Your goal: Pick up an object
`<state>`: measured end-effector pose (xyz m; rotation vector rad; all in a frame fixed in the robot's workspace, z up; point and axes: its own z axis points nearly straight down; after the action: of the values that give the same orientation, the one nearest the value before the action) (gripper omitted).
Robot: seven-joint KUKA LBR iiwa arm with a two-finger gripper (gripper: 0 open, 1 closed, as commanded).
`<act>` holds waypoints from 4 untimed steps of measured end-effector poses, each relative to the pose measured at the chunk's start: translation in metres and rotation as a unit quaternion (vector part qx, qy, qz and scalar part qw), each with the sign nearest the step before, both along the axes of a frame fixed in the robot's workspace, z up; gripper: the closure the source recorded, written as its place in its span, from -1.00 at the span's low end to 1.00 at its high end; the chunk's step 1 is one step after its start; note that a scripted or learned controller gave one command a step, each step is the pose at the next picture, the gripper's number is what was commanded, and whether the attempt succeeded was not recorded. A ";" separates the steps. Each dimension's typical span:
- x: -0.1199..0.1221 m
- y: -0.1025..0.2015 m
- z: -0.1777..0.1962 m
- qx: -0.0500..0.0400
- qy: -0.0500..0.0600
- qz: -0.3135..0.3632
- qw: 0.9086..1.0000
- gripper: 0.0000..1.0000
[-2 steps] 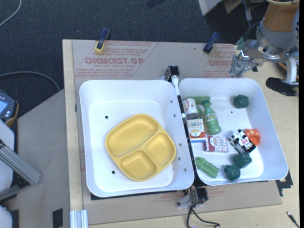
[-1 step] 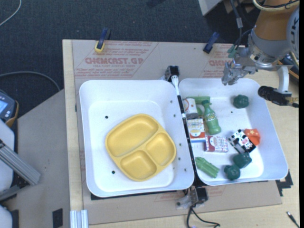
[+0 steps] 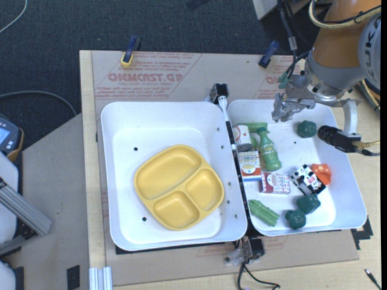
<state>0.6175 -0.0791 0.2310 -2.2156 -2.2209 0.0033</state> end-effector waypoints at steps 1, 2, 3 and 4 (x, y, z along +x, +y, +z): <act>-0.023 0.041 -0.011 0.000 0.000 0.000 1.000 1.00; -0.055 0.085 -0.018 0.000 0.000 0.001 1.000 1.00; -0.076 0.112 0.002 0.000 -0.001 0.001 1.000 1.00; -0.065 0.116 -0.015 -0.001 0.000 -0.001 1.000 1.00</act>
<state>0.5524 0.0371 0.2163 -2.2183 -2.2198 0.0044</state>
